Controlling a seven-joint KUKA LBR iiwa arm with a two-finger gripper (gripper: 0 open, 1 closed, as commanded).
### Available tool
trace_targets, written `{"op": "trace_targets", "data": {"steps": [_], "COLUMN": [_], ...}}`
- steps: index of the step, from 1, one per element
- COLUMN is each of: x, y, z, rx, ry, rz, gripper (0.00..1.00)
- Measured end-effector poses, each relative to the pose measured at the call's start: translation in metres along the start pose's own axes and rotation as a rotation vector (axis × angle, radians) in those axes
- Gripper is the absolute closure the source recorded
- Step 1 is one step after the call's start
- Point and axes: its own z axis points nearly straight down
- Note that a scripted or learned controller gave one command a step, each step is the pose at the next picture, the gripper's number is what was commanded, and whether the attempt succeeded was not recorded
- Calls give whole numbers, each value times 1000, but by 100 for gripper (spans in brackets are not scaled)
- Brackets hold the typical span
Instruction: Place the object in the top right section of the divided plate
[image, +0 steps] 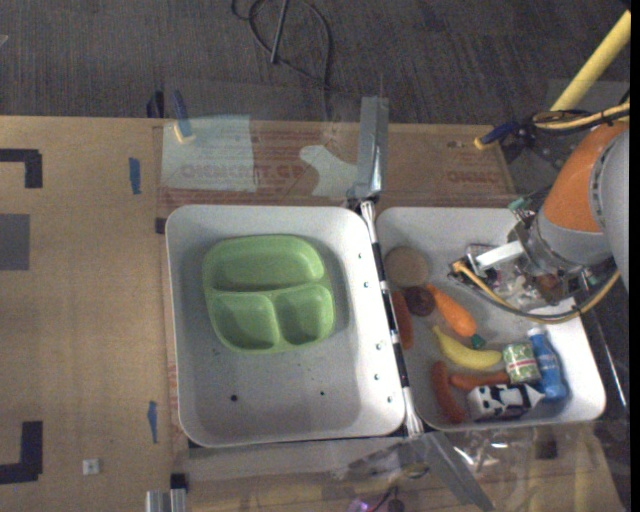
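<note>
A green divided plate (268, 292) lies in the left bin (190, 380). It has one long section along its far side and two smaller ones along its near side, and all of them are bare. My gripper (522, 286) hangs over the right bin's (590, 395) far right part, just right of an orange carrot (455, 315). I see nothing clearly held in it. The grey arm with its orange band (582, 195) comes in from the right.
The right bin holds several toy foods: a brown disc (407, 265), a red sausage (402, 318), a banana (465, 350), a green can (519, 362), a blue bottle (547, 365) and a black-and-white carton (500, 400). A metal divider (385, 330) separates the bins.
</note>
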Motion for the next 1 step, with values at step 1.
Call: {"op": "trace_targets", "data": {"steps": [1], "x": [67], "y": [-49], "z": [17], "rx": [-4], "ry": [5], "rz": [-72], "gripper": [100]}}
